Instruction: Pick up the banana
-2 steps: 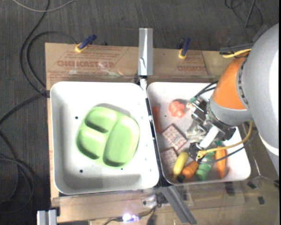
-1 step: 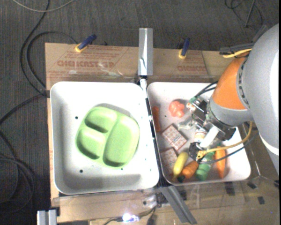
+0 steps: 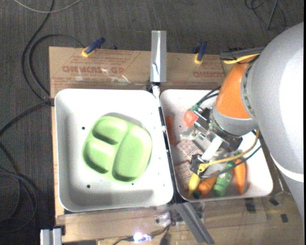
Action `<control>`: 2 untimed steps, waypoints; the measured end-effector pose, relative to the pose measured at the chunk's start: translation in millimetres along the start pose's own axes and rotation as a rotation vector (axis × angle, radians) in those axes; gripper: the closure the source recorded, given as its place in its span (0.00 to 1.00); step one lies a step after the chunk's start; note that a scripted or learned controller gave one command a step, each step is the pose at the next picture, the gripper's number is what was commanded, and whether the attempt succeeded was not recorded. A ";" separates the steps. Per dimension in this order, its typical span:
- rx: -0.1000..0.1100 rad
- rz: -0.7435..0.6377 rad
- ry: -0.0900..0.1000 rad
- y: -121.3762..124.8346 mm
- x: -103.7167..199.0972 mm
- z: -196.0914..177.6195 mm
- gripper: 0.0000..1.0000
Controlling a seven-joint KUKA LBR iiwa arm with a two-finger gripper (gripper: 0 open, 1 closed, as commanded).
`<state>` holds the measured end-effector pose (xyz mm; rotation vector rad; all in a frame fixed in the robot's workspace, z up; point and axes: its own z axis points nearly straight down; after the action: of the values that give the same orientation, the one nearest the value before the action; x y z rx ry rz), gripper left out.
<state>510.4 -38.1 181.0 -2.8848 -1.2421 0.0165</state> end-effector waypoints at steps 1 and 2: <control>0.000 -0.064 -0.001 0.7 18.2 0.1 0.00; 0.002 0.060 0.001 -64.9 46.7 -10.6 0.00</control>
<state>495.4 40.4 191.5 -2.9192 -1.1551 0.0164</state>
